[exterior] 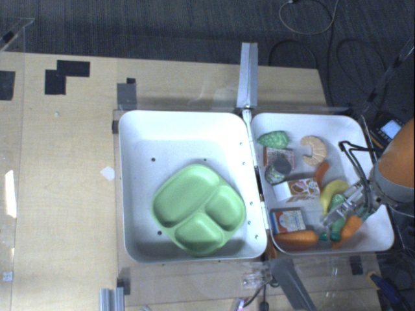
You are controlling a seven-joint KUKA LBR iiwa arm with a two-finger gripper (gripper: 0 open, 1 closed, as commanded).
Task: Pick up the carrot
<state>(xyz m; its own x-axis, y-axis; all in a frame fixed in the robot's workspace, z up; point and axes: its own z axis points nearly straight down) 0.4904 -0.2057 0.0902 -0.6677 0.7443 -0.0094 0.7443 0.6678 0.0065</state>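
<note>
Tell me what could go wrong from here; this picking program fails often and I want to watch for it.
1. The carrot lies packed against the banana and other toys, so the gripper may nudge or catch a neighbour instead.
2. An orange piece at the front wall and another further back look similar, so the program may target the wrong one.
3. The carrot sits near the right bin's front corner, leaving little room to close around it.
</note>
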